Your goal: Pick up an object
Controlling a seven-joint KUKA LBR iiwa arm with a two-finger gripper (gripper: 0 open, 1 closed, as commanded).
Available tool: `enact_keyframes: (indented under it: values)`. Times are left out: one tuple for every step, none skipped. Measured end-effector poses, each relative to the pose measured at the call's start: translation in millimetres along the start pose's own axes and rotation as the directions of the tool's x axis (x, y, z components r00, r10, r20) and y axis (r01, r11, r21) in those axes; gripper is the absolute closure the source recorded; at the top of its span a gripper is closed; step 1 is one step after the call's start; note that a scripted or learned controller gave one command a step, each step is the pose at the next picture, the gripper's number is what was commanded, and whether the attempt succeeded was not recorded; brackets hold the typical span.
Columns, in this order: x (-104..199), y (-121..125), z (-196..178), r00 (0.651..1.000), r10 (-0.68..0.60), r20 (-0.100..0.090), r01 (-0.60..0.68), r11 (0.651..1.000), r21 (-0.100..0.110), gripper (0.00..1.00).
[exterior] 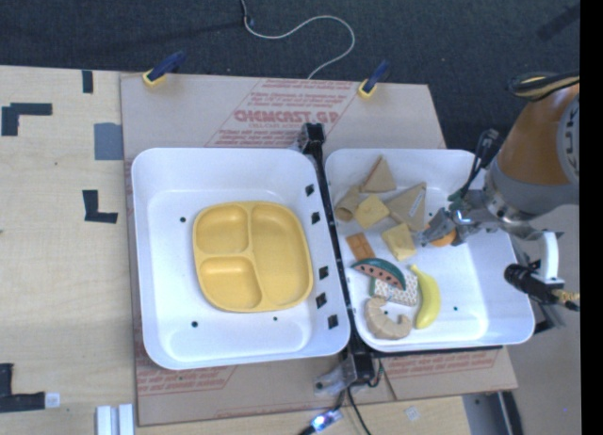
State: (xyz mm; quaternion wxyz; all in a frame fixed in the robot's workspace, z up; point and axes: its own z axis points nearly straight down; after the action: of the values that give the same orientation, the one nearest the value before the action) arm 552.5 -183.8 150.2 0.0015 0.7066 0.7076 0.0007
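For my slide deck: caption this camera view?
Robot hand low in right bin by toy food; yellow plate in left bin.

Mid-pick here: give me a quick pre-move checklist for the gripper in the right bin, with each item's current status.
1. Gripper inside right bin: ok.
2. Object seen between its fingers: cannot tell; something orange sits at the tip.
3. Banana apart from gripper: ok.
4. Cheese-coloured pieces crowd close beside the gripper: not ok.
5. Yellow divided plate lies flat in left bin: ok.
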Motion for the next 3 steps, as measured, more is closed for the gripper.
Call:
enact_keyframes:
  values:
    - [-10, -2, -55, 1.0, 0.001, 0.001, -0.001, 1.0, -0.001, 1.0]
    - [-9, -2, -75, 1.0, 0.0, -0.001, 0.0, 1.0, 0.002, 1.0]
    - [41, -22, -66, 1.0, -0.003, -0.003, 0.003, 1.0, 0.007, 1.0]
